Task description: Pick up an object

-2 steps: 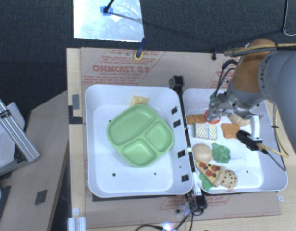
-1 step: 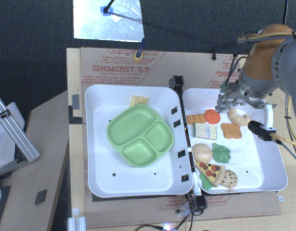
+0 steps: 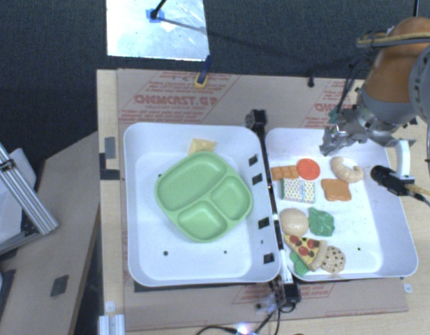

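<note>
The left bin [image 3: 142, 208] holds a green divided plate [image 3: 204, 196], with a small yellow piece [image 3: 202, 145] just beyond its far rim. In the right bin [image 3: 389, 246] toy foods cluster: an orange-red disc [image 3: 308, 168], a checkered block [image 3: 299, 189], a croissant [image 3: 347, 169], a toast slice [image 3: 336, 189], a green leaf [image 3: 321, 222], a pizza slice [image 3: 306, 250] and a cookie [image 3: 332, 259]. The gripper [image 3: 331, 144] hangs over this bin's far edge, near the croissant; I cannot tell how wide it stands, and nothing shows between its tips
</note>
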